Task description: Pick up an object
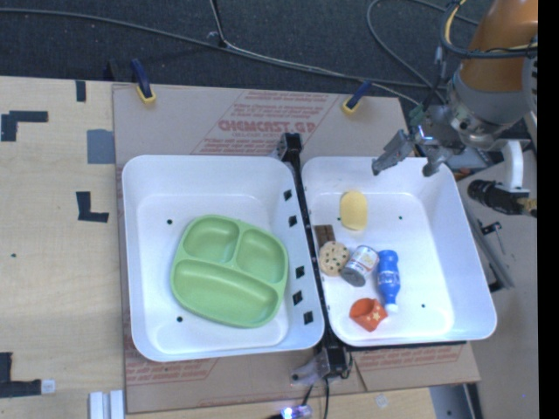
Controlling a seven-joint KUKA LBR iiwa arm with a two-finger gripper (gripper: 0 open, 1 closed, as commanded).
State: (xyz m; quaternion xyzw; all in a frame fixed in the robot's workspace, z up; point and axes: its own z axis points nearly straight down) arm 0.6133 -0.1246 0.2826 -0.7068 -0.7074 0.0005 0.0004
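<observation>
The end effector (409,155) hangs at the upper right rim of the right bin (454,234), at about one o'clock from that bin's middle, and its two dark fingers stand spread apart with nothing between them, so it is open and carries no load. The arm (498,51), grey with an orange band, reaches in above it from the right. By this showing the task has hardly begun: no object is gripped or lifted, and the whole descent, closing and raising is left to do. Nearest the end effector, at about seven o'clock from it, a pale yellow egg-shaped piece (353,209) lies on the bin floor, well apart from the fingers. Further out along the same line sits a cluster near the bin's middle: a cookie (332,257) touching a small brown block (324,234) at its twelve o'clock, a metal can (359,264) just beside the cookie at three o'clock, and a blue bottle (388,279) on its side next to the can. A red piece (368,313) rests at six o'clock of the can. Any of these could serve; the yellow piece looks the freest to reach, since nothing crowds it. The left bin (148,234) holds a green divided plate (230,270), and both bins sit on the cardboard-covered tabletop (262,120).
</observation>
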